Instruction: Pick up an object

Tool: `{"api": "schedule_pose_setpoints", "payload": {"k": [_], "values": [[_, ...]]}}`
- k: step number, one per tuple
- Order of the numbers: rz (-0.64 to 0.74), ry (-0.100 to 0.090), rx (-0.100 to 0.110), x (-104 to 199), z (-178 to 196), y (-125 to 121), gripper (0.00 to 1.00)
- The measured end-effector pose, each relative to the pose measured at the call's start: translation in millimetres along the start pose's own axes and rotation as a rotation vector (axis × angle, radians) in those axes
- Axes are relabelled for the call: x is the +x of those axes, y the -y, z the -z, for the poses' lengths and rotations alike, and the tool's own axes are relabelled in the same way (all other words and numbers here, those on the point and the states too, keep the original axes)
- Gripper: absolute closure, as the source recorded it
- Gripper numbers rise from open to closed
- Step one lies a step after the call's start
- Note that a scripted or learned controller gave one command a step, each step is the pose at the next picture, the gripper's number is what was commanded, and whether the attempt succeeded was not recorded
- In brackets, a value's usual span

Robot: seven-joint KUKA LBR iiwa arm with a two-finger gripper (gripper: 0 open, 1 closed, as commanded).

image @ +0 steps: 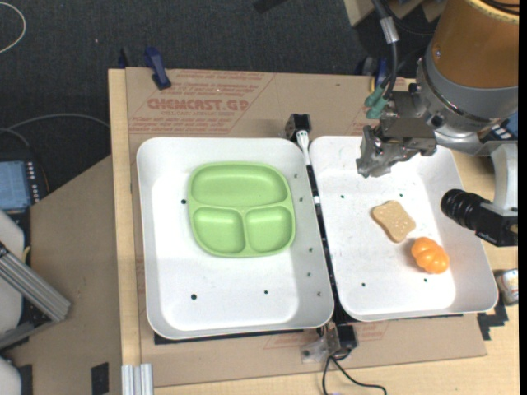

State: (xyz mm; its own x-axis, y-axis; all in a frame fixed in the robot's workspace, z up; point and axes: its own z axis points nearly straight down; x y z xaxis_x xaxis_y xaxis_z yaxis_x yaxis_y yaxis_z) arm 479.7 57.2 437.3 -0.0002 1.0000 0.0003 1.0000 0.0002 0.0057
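The grey two-finger gripper (372, 168) hangs over the right white bin (354, 290). A tan bread-shaped slice (394, 220) lies at its five o'clock, apart, and a small orange fruit-like piece (430, 255) lies farther along the same line.

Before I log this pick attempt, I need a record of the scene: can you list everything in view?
Shallow white bins: 2, white, side by side on the bench, left and right.
Green three-compartment plastic plate: 1, green, left bin.
Tan bread-slice toy: 1, tan, right bin.
Small orange pumpkin-like toy: 1, orange, right bin, just right of and nearer than the bread.
Cardboard sheet: 1, brown, under the bins.
Gripper: 1, grey, over the right bin's far edge.
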Motion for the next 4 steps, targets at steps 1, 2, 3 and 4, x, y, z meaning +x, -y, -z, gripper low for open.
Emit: {"api": "schedule_pose_setpoints", "payload": {"k": [1,2,3,4], "values": [[-0.003,0.001,0.01,-16,-28,1,1.0],[0.004,0.0,0.011,26,-54,1,1.0],[0.004,-0.002,0.0,55,-18,0,1.0],[0.001,0.0,0.0,53,-9,0,1.0]]}}
